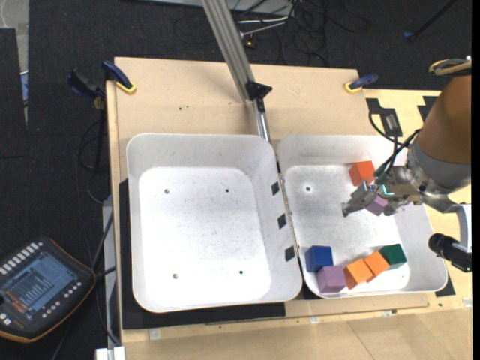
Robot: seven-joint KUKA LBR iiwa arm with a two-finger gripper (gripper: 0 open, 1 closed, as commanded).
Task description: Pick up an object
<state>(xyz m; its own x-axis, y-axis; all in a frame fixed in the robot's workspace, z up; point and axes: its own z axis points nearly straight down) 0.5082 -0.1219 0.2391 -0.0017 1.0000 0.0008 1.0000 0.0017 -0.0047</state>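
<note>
My gripper hangs over the middle of the right bin, reaching in from the right. A small purple block sits right against it, partly hidden by the gripper body; whether it is gripped is unclear. An orange block lies just above the gripper. Along the bin's front edge lie a blue block, a purple block, two orange blocks and a green block.
The left bin adjoins the right one, with black clips on the shared rim. A slanted metal pole rises at the back. A teach pendant lies at the lower left, off the bench.
</note>
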